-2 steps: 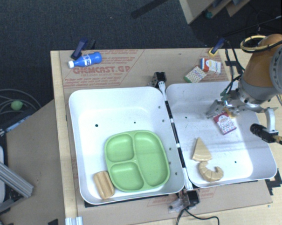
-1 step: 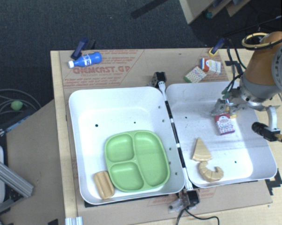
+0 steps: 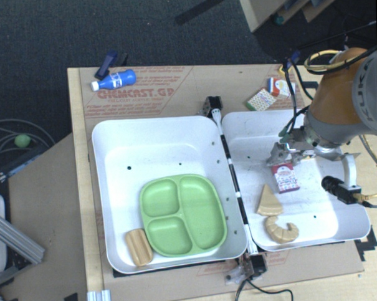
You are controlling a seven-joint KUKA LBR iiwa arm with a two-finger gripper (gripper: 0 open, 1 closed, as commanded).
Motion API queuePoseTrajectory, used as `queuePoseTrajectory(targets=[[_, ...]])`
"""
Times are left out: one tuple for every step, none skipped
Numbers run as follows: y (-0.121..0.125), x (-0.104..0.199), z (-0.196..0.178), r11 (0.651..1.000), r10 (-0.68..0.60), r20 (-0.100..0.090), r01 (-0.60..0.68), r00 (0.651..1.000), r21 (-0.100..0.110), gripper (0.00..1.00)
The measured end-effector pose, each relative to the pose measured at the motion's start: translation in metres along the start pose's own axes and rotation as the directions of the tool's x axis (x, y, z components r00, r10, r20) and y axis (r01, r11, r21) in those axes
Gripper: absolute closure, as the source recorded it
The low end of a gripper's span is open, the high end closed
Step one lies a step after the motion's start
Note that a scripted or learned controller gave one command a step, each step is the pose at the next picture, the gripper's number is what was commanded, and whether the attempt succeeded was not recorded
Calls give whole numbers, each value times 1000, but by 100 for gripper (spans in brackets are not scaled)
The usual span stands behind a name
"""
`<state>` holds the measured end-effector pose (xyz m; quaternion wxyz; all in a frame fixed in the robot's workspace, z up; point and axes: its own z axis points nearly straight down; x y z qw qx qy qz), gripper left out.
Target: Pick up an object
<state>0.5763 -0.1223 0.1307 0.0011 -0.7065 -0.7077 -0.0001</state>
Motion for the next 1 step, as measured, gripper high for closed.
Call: queuePoseTrajectory(targets=[[-48, 69, -54, 1000, 0, 0, 0, 1000, 0, 100]])
